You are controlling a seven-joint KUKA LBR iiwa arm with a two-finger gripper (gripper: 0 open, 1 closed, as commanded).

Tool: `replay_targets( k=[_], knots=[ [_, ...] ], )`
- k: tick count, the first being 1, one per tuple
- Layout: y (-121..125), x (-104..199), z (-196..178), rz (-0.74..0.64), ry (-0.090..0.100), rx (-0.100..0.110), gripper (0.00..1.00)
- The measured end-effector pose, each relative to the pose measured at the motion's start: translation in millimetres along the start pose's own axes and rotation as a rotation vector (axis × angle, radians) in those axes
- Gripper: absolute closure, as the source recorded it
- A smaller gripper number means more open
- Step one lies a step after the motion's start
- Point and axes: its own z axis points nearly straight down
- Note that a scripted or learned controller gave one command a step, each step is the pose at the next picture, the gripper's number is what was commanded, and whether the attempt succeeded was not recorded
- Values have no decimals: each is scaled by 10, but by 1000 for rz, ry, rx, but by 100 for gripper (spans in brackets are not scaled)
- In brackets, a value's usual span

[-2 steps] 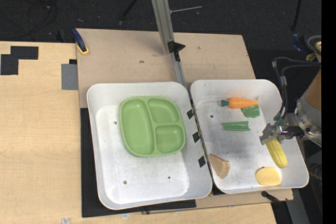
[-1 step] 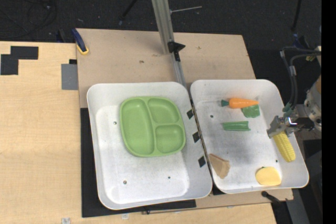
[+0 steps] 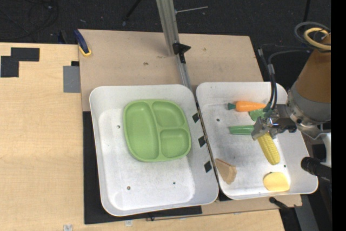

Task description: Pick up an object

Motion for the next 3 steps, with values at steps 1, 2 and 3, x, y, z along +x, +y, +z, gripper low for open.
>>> replay_targets(
  k=[1, 2, 3],
  knots=[
    [281, 496, 21, 3, -1, -1, 100],
    [470, 989, 182, 2, -2, -1, 100],
    [679, 1489, 115, 2, -2, -2, 100]
  ],
)
